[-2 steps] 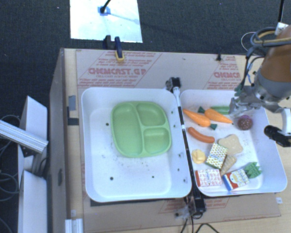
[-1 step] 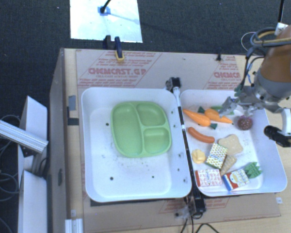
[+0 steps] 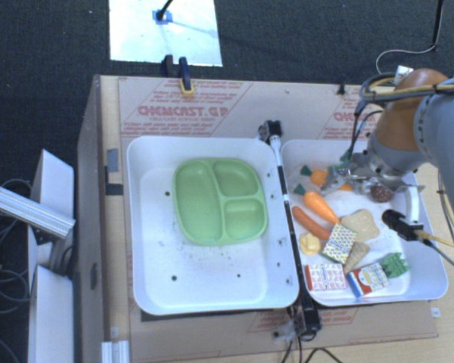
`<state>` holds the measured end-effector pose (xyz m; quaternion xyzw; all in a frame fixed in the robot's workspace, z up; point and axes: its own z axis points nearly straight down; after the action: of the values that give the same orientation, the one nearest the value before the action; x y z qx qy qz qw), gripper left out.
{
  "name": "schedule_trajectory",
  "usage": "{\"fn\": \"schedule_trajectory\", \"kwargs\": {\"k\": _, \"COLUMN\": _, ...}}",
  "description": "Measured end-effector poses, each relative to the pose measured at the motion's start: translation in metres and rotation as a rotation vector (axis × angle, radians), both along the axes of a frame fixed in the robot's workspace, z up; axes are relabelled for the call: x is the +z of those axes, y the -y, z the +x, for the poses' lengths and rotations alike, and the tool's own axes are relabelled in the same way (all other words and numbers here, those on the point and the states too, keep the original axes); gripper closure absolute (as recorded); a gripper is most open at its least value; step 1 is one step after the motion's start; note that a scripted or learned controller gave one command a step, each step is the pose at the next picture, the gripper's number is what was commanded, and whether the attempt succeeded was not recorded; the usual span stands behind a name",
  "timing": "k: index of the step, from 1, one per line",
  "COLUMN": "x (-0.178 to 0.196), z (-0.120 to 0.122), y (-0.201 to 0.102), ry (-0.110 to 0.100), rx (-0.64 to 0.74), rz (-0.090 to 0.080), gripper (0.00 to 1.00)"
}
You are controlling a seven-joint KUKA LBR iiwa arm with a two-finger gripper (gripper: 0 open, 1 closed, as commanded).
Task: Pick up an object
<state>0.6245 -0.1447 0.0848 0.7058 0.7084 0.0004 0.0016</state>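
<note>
Surface: you are looking at a bench (image 3: 212,108) lying under printed card, sitting on dark carpet (image 3: 30,51); a white sheet (image 3: 163,32) is lying beyond it.
Bins: 2. The left bin (image 3: 155,278) is holding a green plate (image 3: 219,201); the right bin (image 3: 431,278) is holding mixed toy food.
Carrots: 2, lying side by side in the right bin's left half, carrot 1 (image 3: 321,206) and carrot 2 (image 3: 310,222), long axes slanting from upper left to lower right.
Gripper (image 3: 340,176): hovering just above carrot 1; you cannot tell whether it is open or closed.
</note>
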Motion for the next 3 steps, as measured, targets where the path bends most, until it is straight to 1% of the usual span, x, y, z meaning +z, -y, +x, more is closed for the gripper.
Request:
{"fn": "schedule_trajectory", "kwargs": {"k": 1, "x": 0.0, "z": -0.036, "y": -0.044, "ry": -0.001, "rx": 0.0, "rz": 0.002, "gripper": 0.0}}
{"fn": "schedule_trajectory", "kwargs": {"k": 2, "x": -0.004, "z": 0.038, "y": -0.026, "ry": -0.036, "rx": -0.002, "rz": 0.008, "gripper": 0.0}}
{"fn": "schedule_trajectory", "kwargs": {"k": 3, "x": 0.003, "z": 0.035, "y": -0.026, "ry": -0.048, "rx": 0.002, "rz": 0.009, "gripper": 1.0}}
